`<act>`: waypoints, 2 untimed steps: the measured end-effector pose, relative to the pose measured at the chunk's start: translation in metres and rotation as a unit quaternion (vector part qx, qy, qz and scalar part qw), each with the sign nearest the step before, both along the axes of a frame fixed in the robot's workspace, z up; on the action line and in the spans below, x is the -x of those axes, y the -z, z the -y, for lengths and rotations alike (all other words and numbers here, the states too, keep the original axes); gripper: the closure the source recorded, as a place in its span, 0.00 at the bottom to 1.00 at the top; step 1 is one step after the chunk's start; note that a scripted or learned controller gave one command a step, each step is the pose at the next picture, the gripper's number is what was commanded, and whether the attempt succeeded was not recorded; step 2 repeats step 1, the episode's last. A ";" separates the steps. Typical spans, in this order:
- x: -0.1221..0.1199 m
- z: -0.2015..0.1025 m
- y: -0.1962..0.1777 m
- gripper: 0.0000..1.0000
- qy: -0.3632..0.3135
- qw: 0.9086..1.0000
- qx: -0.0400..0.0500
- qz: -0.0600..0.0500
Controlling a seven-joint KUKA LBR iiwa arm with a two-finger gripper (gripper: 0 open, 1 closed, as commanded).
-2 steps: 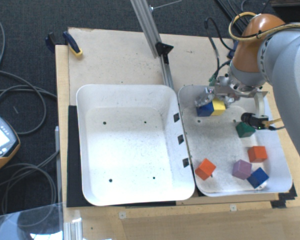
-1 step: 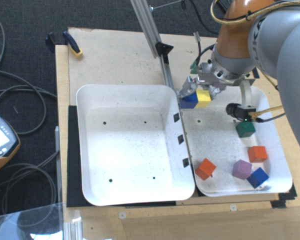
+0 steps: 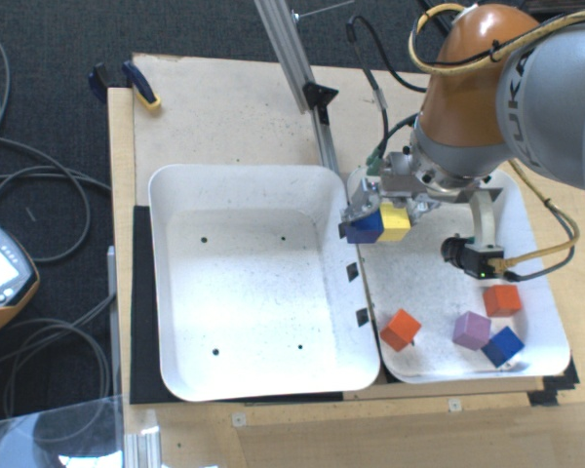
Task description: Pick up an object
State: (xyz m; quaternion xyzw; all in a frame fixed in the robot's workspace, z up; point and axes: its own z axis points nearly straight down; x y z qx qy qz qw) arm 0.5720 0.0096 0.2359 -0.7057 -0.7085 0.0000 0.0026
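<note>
My gripper (image 3: pixel 378 214) hangs under the grey and orange arm, over the left edge of the right bin (image 3: pixel 431 279). Directly beneath it are a blue block (image 3: pixel 364 228) and a yellow block (image 3: pixel 396 223), side by side and touching. The blue one overlaps the divide between the two bins. The wrist hides their tops, so I cannot tell whether either block is gripped. An orange cube (image 3: pixel 401 329), a second orange cube (image 3: pixel 502 299), a purple cube (image 3: pixel 471 330) and a blue cube (image 3: pixel 504 345) lie along the near part of the right bin.
The left bin (image 3: pixel 158 189) lies beside the right one. A slanted metal pole (image 3: pixel 291 52) rises from behind the bins. A black cable end with a green light (image 3: pixel 468 254) dangles over the right bin. Loose cables lie on the floor at left.
</note>
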 end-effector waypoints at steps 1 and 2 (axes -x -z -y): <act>0.036 -0.063 0.039 1.00 -0.002 1.000 0.000 -0.003; 0.036 -0.063 0.039 1.00 -0.002 1.000 0.000 -0.003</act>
